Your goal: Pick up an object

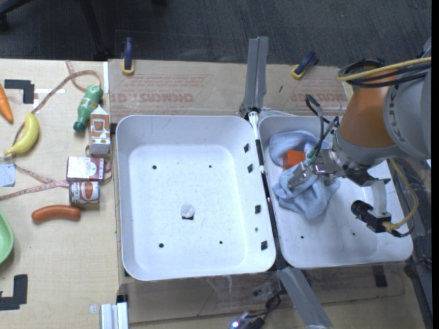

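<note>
1. We see the gripper (302, 177) low in the right bin (357, 249), near that bin's left wall; it presses into a crumpled pale blue cloth (309, 196); whether it has closed on anything, we cannot tell.
2. An orange object (294, 157) lies just beside the gripper, toward the bin's far left corner, partly wrapped by the cloth.
3. The left bin (137, 184) carries a small white round piece (187, 212) near its middle.
4. On the bench's left edge we see a banana (24, 135), a green bottle (88, 105), a small carton (100, 132), a can (85, 192) and a sausage (56, 214).
</note>
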